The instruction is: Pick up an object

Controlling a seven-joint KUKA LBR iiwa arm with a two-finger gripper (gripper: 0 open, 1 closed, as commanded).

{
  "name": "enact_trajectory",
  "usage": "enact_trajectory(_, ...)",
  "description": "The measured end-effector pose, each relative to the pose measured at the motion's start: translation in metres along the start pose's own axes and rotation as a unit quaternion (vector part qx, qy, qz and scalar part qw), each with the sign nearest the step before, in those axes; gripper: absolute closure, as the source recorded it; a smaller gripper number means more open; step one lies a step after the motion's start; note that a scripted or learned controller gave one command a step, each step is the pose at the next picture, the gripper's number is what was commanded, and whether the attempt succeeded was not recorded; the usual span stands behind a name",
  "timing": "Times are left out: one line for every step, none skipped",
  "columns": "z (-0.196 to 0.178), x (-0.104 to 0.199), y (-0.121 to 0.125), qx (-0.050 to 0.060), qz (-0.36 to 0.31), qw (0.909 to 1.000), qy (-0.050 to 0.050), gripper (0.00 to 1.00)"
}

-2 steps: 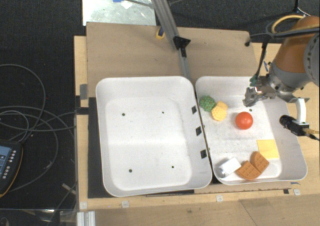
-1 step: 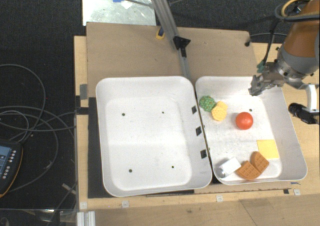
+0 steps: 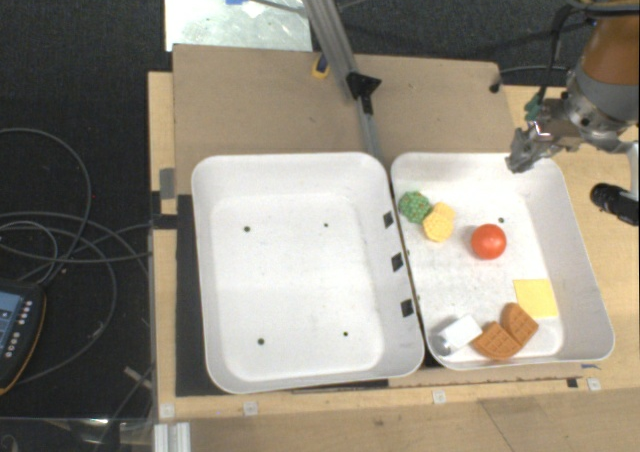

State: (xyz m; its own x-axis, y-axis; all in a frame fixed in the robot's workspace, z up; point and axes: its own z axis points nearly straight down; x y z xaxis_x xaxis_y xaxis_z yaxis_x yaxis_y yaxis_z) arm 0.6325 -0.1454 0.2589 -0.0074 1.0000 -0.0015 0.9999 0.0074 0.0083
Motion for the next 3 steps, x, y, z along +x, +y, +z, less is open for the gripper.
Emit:
enact_trajectory(0.009,0.057,-0.002,0.004,-0.001,1.0,0.002,1.0)
enact_trajectory(0.015,0.1,-0.017,0.004,-0.001,1.0,0.002,1.0)
enact_trajectory(0.01,0.159,-0.022,0.004,-0.002,1.0,0.002,1.0)
